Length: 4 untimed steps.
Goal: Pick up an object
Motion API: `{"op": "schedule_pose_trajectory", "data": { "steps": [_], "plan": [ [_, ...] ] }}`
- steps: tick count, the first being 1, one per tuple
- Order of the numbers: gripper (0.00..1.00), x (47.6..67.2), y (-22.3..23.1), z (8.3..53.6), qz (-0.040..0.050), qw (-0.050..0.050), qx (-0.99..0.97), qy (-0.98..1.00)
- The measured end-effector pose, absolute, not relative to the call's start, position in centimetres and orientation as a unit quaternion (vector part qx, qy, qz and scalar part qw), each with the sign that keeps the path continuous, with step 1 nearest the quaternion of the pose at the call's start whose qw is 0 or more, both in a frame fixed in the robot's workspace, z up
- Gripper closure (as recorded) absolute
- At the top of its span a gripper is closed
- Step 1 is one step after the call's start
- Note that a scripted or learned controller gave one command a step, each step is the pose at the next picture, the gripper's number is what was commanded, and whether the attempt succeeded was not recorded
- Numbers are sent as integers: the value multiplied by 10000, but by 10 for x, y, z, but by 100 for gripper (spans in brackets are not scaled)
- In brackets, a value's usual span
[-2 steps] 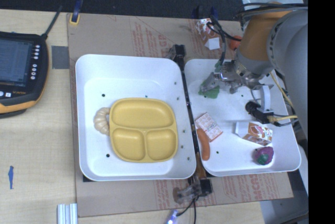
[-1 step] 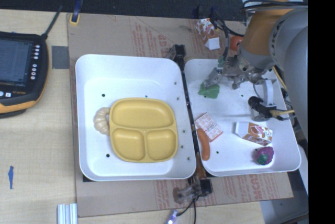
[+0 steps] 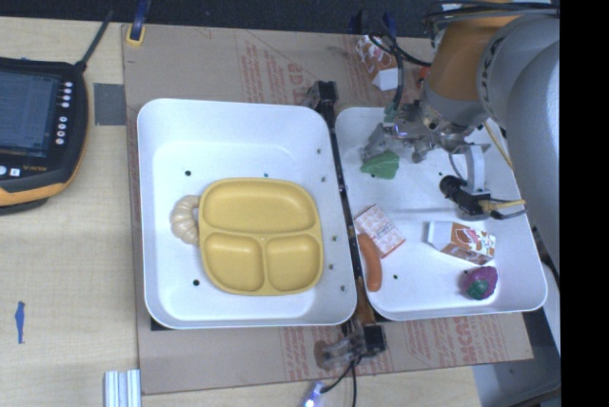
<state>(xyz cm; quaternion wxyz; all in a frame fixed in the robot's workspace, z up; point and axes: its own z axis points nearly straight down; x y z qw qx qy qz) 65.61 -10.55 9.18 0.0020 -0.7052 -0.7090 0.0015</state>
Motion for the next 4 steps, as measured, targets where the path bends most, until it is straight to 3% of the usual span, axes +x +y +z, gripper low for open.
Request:
{"op": "schedule_pose_trajectory", "data": {
  "steps": [2,3,4],
  "plan": [
    [0,651,-95,92,20,23,-7050,-7092],
    [100,652,-96,102,29,30,-7042,-7100],
    [0,651,-96,102,29,31,-7042,-7100]
  ]
}}
